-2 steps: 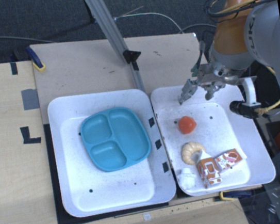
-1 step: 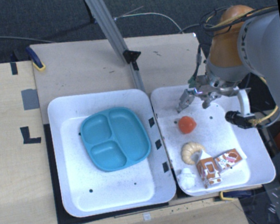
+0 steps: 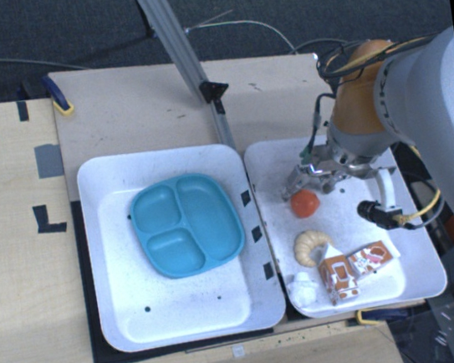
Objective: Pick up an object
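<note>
Gripper [image 3: 305,180] low in right bin [image 3: 418,275], centre-right of frame, just above red ball [image 3: 304,203]; can't tell its opening. Nothing lifted yet, grasp and pick remain.

Two white bins, the left bin [image 3: 108,262] speckled with dark dots and carrying a light blue divided tray [image 3: 187,225]. In the right bin [image 3: 422,270]: a red-orange ball [image 3: 304,203], a tan croissant [image 3: 310,245], an orange-and-white printed packet [image 3: 354,269]. Pale wood worktop [image 3: 17,250], grey arm [image 3: 436,111] banded orange.
</note>
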`<state>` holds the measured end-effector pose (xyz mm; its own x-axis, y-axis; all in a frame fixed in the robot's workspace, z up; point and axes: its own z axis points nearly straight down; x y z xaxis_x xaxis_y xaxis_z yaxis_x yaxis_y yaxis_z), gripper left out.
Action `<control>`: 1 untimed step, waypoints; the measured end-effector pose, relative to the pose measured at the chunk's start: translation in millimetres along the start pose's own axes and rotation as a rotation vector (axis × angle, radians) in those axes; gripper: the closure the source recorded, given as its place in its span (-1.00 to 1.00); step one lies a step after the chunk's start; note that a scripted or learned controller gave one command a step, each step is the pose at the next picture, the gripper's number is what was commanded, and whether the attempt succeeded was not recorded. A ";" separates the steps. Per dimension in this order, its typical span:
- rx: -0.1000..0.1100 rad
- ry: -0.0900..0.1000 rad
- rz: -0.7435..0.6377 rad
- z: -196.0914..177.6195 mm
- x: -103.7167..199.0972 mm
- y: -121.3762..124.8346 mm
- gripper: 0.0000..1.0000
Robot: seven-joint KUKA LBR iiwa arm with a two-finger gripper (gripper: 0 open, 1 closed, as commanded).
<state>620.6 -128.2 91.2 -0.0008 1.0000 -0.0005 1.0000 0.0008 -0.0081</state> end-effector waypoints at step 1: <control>-0.006 0.001 -0.002 -13.7 1.2 1.9 1.00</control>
<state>622.7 -127.0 104.9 -0.0024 1.0000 0.0002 1.0000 0.0024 -0.0026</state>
